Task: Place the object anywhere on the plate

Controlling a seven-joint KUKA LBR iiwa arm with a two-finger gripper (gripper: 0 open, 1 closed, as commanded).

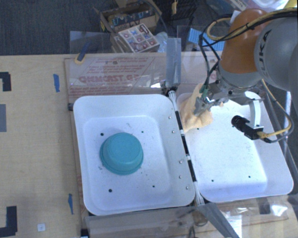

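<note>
A round teal plate [122, 153] lies in the middle of the left bin [89, 113]. A pale yellow, soft-looking object [194, 116] sits in the far left corner of the right bin [240, 181], against the divider between the bins. My gripper [205, 102] hangs from the grey and orange arm, directly over the yellow object's right part and touching or nearly touching it. The gripper body hides part of the object.
A black connector [243, 126] with a yellow cable hangs off the arm over the right bin. Cardboard boxes and a game box [135, 35] lie behind the bins. A transparent sheet [117, 75] lies beyond the left bin.
</note>
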